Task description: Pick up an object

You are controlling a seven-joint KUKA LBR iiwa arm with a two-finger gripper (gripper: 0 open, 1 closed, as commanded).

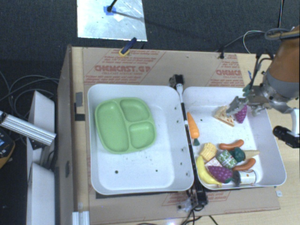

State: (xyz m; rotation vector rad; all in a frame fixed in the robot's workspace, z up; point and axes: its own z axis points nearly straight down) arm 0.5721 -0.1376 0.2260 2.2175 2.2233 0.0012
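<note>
Gripper (236, 108) lowered over far right bin (267, 121), fingers closed around purple toy grapes (241, 113) beside cheese wedge (225, 116). Probably light, stiff plastic, slippery; best pinched mid-cluster.

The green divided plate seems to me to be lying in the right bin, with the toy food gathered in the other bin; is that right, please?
Not quite: the camera view shows the green divided plate lying in the left bin, not the right. The toy food is indeed gathered in the other bin, the right bin.
</note>
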